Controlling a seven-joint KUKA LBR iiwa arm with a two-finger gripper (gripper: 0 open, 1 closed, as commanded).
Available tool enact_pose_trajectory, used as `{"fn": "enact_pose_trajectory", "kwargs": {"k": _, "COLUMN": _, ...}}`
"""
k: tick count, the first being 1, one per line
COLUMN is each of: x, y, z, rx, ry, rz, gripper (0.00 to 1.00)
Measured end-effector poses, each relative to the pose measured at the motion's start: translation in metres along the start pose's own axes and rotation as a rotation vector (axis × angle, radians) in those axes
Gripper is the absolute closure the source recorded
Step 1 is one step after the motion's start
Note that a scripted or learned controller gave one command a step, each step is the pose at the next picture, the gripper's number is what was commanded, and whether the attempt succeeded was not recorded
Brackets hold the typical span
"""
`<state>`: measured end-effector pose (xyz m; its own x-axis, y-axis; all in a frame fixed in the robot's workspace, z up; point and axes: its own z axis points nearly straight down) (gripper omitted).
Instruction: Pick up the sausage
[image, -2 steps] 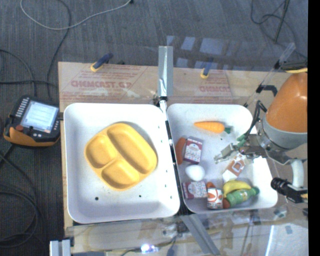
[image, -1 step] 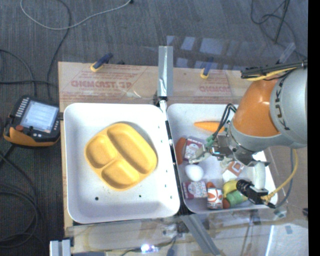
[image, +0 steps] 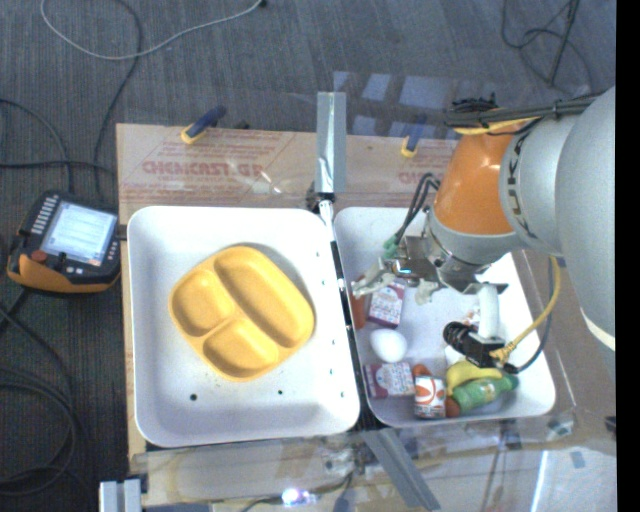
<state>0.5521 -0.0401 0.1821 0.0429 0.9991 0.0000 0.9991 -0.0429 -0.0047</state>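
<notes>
We cannot tell how our fingers stand; our gripper (image: 400, 272) hovers over the right bin (image: 536, 400), just above a red-and-white packet (image: 388, 305). We cannot pick out the sausage among the clutter there.

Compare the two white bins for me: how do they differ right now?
The left bin holds a single yellow divided tray; the right bin holds several small items, among them a white egg and a red can. The arm's gripper hangs over the right bin, not the left bin. Both are shallow, white and side by side.
</notes>
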Motion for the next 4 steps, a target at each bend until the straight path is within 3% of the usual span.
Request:
{"fn": "enact_pose_trajectory", "kwargs": {"k": 1, "x": -0.019, "y": -0.004, "z": -0.010, "rx": -0.001, "ry": -0.001, "rz": 0.186, "gripper": 0.00}}
{"fn": "enact_pose_trajectory", "kwargs": {"k": 2, "x": -0.067, "y": 0.005, "z": 0.082, "rx": -0.019, "ry": 0.002, "rz": 0.316, "gripper": 0.00}}
{"fn": "enact_pose_trajectory", "kwargs": {"k": 3, "x": -0.052, "y": 0.058, "z": 0.086, "rx": -0.016, "ry": 0.002, "rz": 0.507, "gripper": 0.00}}
{"fn": "enact_pose_trajectory", "kwargs": {"k": 4, "x": -0.076, "y": 0.009, "z": 0.086, "rx": -0.032, "ry": 0.006, "rz": 0.530, "gripper": 0.00}}
